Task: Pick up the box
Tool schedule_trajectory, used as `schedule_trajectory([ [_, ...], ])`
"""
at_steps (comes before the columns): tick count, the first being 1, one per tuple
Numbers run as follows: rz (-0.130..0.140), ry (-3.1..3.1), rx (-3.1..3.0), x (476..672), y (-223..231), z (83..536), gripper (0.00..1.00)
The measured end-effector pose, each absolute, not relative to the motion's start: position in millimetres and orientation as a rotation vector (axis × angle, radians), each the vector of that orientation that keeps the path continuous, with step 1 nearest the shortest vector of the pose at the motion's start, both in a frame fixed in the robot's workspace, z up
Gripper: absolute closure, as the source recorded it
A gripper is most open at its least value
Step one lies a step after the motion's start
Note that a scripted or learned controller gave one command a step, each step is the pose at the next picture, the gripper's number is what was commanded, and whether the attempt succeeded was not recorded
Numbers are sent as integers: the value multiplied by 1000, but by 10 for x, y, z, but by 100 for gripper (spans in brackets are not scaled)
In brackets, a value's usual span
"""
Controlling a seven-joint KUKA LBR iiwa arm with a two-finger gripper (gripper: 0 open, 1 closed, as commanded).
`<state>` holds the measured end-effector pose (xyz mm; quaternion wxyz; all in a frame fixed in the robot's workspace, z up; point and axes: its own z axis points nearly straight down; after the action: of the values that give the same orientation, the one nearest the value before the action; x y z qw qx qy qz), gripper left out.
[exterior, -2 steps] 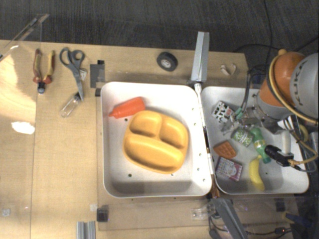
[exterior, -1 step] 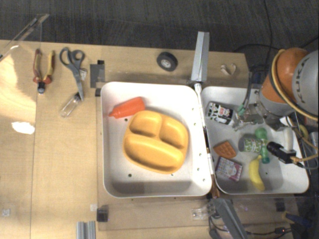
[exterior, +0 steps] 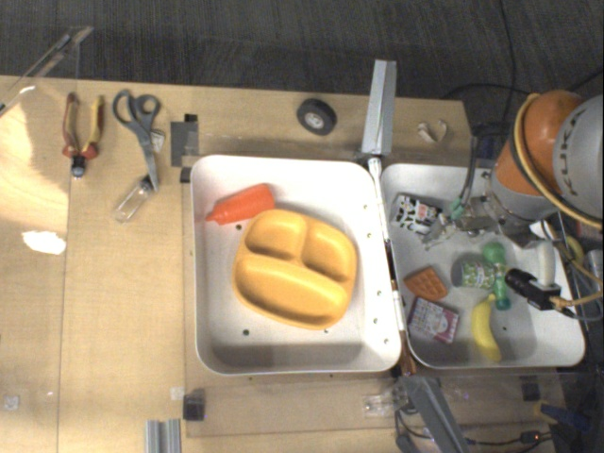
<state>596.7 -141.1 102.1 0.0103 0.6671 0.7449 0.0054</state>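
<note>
Box [exterior: 433, 322] flat in right bin [exterior: 566, 355], front-left, beside banana [exterior: 485, 331]; lies toward the front and left of jaws [exterior: 472, 217]; long axis roughly across bin; jaw state unclear, cannot tell.

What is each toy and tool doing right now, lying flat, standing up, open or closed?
yellow tray: upside down in the left bin
carrot: lying flat beside the tray
scissors: closed, flat on the bench
pliers: closed, flat on the bench
banana: lying in the right bin
box: lying flat in the right bin
</note>
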Motion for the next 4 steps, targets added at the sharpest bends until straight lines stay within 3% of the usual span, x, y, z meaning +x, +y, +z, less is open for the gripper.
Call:
schedule_trajectory([
  [1,6,2429,1985,5356,-930,1235,0],
  [2,5,2410,2010,4884,-918,1246,0],
  [3,12,2272,2155,5133,-882,899,0],
  [4,5,2508,1884,4886,-890,969,0],
])
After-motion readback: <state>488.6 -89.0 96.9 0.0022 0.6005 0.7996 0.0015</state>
